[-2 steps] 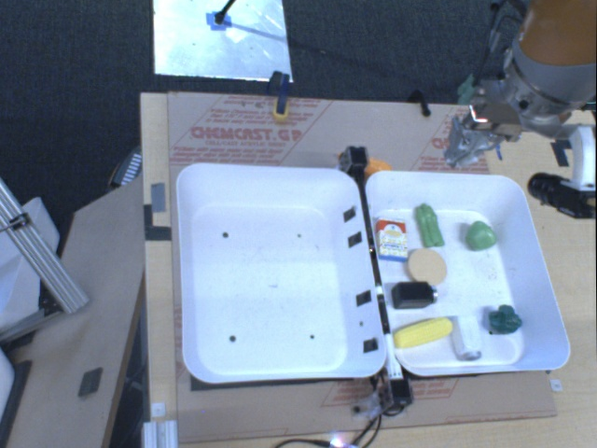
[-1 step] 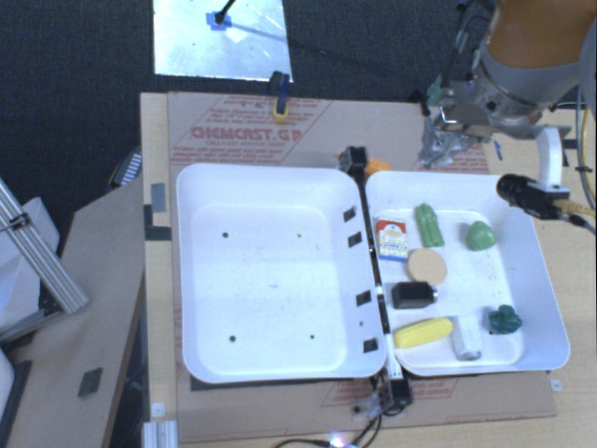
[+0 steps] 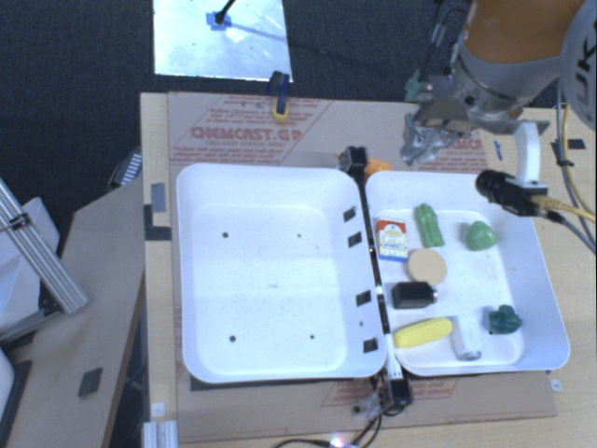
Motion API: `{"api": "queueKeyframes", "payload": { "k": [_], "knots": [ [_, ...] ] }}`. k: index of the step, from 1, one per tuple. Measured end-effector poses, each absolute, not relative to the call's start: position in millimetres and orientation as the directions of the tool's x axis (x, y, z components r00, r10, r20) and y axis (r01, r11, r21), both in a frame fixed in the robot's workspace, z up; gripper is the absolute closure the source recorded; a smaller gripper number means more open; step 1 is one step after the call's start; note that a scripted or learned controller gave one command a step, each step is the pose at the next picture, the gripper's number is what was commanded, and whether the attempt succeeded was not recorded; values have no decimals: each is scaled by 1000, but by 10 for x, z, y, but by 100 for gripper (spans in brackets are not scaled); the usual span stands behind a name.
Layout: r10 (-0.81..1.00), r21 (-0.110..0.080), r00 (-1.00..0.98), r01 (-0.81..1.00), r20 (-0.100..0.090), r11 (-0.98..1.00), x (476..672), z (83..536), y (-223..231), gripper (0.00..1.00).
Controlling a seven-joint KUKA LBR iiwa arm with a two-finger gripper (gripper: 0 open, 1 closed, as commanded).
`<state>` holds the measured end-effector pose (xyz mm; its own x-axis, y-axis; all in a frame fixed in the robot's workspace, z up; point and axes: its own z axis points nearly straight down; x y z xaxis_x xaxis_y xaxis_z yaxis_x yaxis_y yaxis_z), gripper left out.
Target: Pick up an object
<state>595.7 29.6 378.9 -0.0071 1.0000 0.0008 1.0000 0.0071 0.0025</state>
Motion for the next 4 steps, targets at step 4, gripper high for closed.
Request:
{"api": "queueKeyframes", "payload": {
  "k": [4],
  "knots": [
    [1000, 3, -6, 1000, 1, 6, 6421, 3673, 1424, 100]
  ]
}}
